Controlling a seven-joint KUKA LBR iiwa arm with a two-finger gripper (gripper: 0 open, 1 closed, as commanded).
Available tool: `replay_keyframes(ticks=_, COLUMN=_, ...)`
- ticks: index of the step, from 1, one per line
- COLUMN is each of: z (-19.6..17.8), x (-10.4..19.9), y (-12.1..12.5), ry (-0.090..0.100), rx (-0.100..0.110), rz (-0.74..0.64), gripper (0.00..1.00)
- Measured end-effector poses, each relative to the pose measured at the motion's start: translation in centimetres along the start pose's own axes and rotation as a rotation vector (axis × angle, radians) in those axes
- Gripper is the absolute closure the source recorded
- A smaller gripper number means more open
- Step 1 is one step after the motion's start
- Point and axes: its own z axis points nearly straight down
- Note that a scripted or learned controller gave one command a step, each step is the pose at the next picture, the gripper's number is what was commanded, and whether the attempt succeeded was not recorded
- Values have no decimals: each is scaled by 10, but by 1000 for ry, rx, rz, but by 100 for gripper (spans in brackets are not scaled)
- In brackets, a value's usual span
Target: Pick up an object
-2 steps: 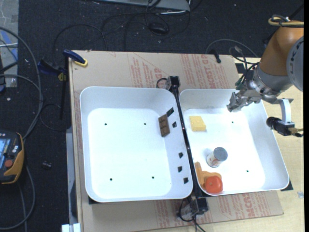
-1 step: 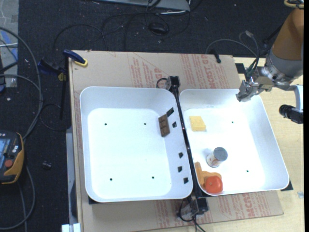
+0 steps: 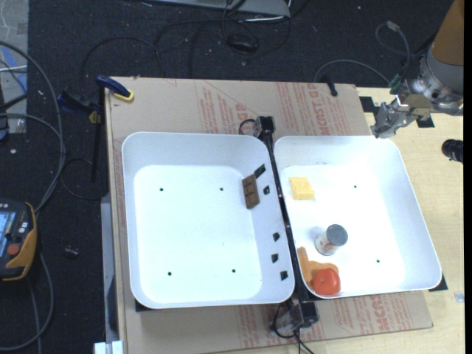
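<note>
The claw (image 3: 386, 121) is hovering past the right bin's (image 3: 413, 198) far rim, its state impossible to tell; a yellow block (image 3: 302, 188) is lying clear of the walls.

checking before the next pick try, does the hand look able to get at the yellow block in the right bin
Probably yes. The yellow block lies flat on the floor of the right bin with open space all round it; the can sits apart, nearer the camera. The hand hangs past the bin's far rim, with nothing between them.

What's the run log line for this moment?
gripper: above right bin's far corner, nothing held | right bin: yellow block, can, orange toy | left bin: brown piece
</note>
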Motion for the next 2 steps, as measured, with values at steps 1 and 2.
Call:
replay_keyframes(ticks=1, z=9, x=40, y=-15, ry=2, rx=6, rz=-2, gripper=100)
replay_keyframes(ticks=2, z=4, x=91, y=-30, ry=2, rx=6, rz=-3, gripper=100)
